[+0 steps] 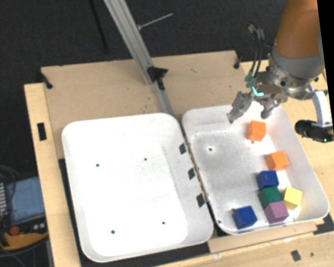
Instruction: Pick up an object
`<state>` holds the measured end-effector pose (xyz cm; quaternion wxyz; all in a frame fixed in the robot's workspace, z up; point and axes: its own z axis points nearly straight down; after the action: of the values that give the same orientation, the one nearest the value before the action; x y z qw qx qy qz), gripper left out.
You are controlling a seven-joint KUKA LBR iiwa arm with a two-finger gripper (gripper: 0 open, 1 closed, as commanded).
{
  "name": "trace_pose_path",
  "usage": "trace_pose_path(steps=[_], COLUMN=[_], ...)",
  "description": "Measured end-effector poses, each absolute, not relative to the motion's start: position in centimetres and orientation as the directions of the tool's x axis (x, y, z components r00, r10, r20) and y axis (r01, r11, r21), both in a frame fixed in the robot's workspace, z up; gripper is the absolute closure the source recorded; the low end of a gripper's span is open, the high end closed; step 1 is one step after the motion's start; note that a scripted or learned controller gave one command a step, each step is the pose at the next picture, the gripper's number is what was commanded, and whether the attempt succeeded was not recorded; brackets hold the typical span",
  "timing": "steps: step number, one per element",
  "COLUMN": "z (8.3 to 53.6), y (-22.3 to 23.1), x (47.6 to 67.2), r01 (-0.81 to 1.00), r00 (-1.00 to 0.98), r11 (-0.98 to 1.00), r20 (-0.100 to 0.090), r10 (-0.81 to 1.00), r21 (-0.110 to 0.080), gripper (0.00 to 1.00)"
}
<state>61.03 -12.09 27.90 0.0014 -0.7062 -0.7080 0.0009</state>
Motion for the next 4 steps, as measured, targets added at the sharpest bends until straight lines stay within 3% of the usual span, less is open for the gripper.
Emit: trace_pose_path(steps=[1, 4], z=[28.1, 12.2], y=[-12.1, -13.0], x=[61.1, 60.1], r01=[1.000, 1.000], r00=[-0.002, 0.004], r11=[0.002, -0.004], r20=[0.001, -0.001], r10=[1.000, 1.000], r21=[0.001, -0.005], gripper=[0.00, 0.00])
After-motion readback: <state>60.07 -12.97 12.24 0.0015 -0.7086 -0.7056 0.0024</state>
